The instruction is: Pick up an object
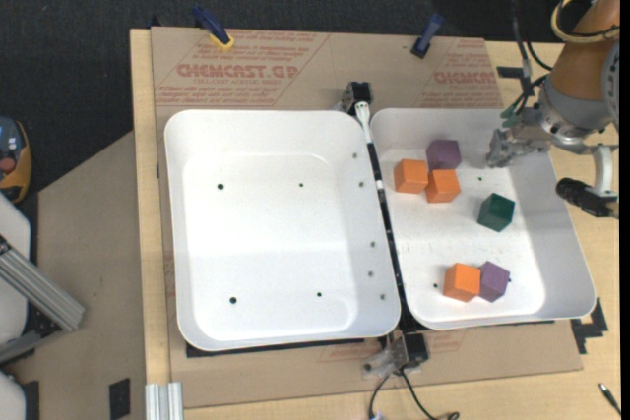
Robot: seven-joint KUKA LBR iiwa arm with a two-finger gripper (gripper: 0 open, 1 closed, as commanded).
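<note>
**Q:** Nearest the lens, what sits in the right bin (539, 256)?

**A:** Front pair: near orange cube (461, 281) and near purple cube (493, 279), touching side by side by the front wall. Pressed together like that, they leave little room to close on either from between them.

**Q:** And farther back?

**A:** Dark green cube (496, 211) stands alone mid-bin, apart from everything else, so I judge it the easiest pick. Behind it is a cluster of three: left orange cube (411, 175), right orange cube (443, 185) and far purple cube (444, 153), packed against one another.

**Q:** Gripper (507, 150)?

**A:** Low over the back of the right bin, just right of the far purple cube and behind the green one. No cube is seen in it. Whether the claw is released or clenched I cannot tell at this size.

**Q:** Why that position?

**A:** Judgement only: it is lined up near the cluster's purple member, perhaps approaching from its free right side. Nothing is lifted; all six cubes rest on the bin floor.

**Q:** Fixtures?

**A:** Left bin (266, 231) adjoins the right one. Both lie on a cardboard sheet (246, 64) pinned by two blue clips (212, 27), presumably so the bins cannot shift.
</note>
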